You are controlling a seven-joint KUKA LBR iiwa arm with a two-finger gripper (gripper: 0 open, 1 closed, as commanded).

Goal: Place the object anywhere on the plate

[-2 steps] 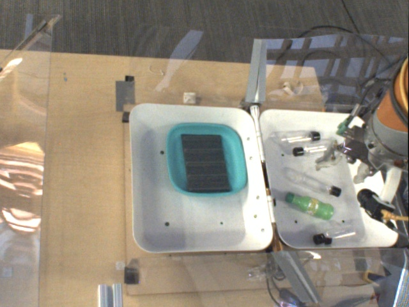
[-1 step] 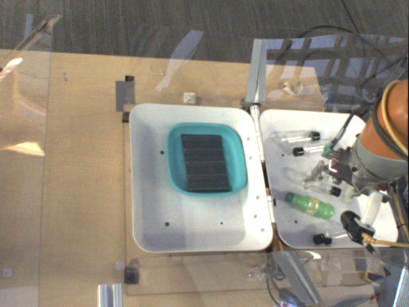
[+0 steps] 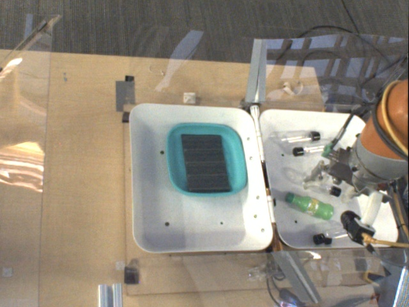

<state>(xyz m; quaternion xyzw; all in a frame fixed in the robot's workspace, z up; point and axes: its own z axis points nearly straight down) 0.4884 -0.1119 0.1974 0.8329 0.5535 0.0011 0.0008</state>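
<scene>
Arm's gripper (image 3: pixel 321 171) low in right bin (image 3: pixel 281 226), jaw state cannot tell. Green bottle (image 3: pixel 309 205) lies just below it, 2 clear tubes (image 3: pixel 300 135) above. Teal plate (image 3: pixel 206 159) with dark insert sits in left bin (image 3: pixel 150 216).

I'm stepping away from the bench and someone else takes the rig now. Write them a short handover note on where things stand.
Gripper: low over the right bin; whether its fingers are open or shut cannot be told, and nothing is seen held.
Plate: teal, in the left bin, with a dark ridged insert on it.
Objects: a green bottle and several clear black-capped tubes lie in the right bin.
Done: nothing from the right bin is on the plate yet.
Left: grasp one object, carry it across, set it on the plate.
</scene>
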